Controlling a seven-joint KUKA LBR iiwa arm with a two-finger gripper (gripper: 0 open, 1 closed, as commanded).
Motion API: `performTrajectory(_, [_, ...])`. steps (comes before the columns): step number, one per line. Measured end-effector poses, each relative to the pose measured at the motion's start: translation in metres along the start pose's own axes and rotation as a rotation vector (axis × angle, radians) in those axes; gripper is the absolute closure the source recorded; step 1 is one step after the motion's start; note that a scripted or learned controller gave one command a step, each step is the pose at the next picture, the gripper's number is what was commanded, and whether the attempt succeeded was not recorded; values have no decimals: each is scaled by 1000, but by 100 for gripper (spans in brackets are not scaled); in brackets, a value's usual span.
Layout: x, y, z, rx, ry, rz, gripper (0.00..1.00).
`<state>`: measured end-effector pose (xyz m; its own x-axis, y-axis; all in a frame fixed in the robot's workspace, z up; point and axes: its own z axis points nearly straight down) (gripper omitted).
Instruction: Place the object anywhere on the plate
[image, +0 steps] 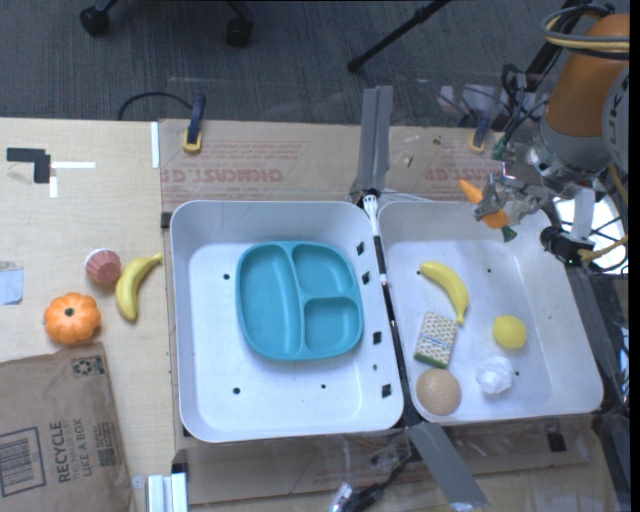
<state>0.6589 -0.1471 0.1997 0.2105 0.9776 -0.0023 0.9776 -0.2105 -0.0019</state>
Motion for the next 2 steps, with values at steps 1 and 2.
performTrajectory(1, [49,-28,34,2,1,-24,100])
performTrajectory(2, [105,-51,9,1,1,-52,100])
